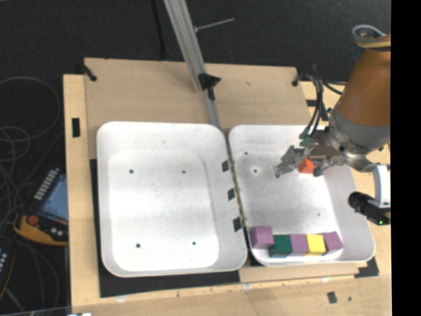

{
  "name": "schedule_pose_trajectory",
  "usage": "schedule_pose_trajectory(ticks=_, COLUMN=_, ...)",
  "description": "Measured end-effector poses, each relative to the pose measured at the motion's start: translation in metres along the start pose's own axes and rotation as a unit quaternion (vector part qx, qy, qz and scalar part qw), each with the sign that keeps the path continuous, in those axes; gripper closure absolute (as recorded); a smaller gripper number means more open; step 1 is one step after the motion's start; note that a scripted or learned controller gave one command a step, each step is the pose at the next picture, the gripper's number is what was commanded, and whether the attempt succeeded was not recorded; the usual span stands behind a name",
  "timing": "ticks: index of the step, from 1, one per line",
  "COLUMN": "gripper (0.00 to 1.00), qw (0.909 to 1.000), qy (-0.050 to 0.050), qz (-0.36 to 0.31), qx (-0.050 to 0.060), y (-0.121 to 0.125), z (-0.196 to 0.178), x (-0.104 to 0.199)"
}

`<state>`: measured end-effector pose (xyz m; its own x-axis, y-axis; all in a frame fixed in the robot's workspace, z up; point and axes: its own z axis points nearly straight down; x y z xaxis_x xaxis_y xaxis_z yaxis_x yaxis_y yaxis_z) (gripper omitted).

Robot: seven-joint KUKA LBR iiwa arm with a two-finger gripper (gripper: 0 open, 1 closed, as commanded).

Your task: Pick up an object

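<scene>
My gripper (pixel 300 168) hangs over the upper middle of the right bin (pixel 263 189), reaching in from the right. A small orange block (pixel 306 166) shows between its fingers, and the gripper is shut on it. The block looks raised off the bin floor. Along that bin's front edge runs a row of blocks: a purple block (pixel 262 236), a green block (pixel 281 245), another purple one (pixel 299 243), a yellow block (pixel 316 243) and a purple one (pixel 333 240) at the right end.
The left bin (pixel 164 196) lies beside the right one, with a seam of clips (pixel 233 193) between them. A slanted metal pole (pixel 194 51) rises from the bench behind the bins. Cables and a handheld pendant (pixel 46 206) lie on the floor at the left.
</scene>
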<state>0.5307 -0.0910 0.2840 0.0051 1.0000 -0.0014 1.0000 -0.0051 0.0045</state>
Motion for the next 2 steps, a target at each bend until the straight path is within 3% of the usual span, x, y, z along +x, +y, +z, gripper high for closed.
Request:
schedule_pose_trajectory(ticks=1, gripper=0.0, qw=1.0, qy=-0.002, qz=-0.001, qx=-0.001, y=0.033, z=-0.027, x=-0.054)
schedule_pose_trajectory(ticks=2, gripper=0.0, qw=1.0, qy=0.0, qz=-0.001, qx=0.006, y=0.004, z=0.077, x=-0.083)
